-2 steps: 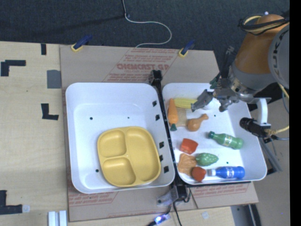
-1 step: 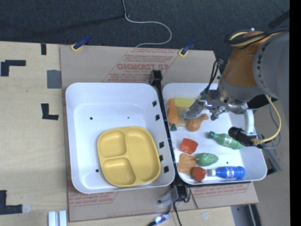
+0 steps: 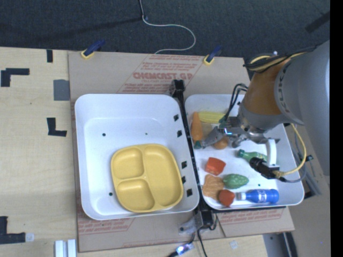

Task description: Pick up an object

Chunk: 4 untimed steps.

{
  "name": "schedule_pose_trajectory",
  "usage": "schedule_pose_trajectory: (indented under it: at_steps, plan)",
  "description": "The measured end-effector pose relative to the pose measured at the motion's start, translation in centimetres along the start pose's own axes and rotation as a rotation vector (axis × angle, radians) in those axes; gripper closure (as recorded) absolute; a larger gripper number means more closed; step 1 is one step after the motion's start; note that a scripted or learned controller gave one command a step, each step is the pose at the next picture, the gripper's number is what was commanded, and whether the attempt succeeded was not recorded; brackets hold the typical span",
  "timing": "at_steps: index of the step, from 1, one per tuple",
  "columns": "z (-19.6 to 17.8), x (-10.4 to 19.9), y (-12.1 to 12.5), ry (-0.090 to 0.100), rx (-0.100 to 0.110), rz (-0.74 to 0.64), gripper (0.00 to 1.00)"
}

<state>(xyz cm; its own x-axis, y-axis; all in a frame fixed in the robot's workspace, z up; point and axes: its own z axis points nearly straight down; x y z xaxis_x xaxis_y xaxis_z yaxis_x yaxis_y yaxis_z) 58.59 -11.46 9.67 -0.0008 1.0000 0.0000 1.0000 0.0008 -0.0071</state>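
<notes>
1. Sitting lowest in the right bin [image 3: 289, 199] is a blue bottle [image 3: 261, 196], lying on its side beside a red piece [image 3: 225, 197], an orange piece [image 3: 212, 184] and a green leafy piece [image 3: 235, 180].
2. Further up, a red block [image 3: 215, 165], a green bottle [image 3: 252, 155], a carrot [image 3: 197, 125] and corn [image 3: 211, 116] are lying.
3. The left bin [image 3: 91, 122] is holding a yellow divided plate [image 3: 146, 176].
4. The gripper [image 3: 218, 138] is hanging over the right bin's upper part — its fingers look slightly spread, pinching nothing.
5. The arm [image 3: 284, 90] is hiding that bin's far right corner.
</notes>
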Motion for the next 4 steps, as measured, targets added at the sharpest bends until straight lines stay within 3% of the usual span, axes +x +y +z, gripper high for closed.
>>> schedule_pose_trajectory:
  at_steps: [1,2,4]
  plan:
    - [1.3,0.0,0.0,-0.002,-0.005,-0.001,0.00]
    - [0.2,0.1,0.0,-0.001,-0.005,-0.001,1.00]
    - [-9.3,-0.1,-1.0,0.000,-0.009,-0.001,1.00]
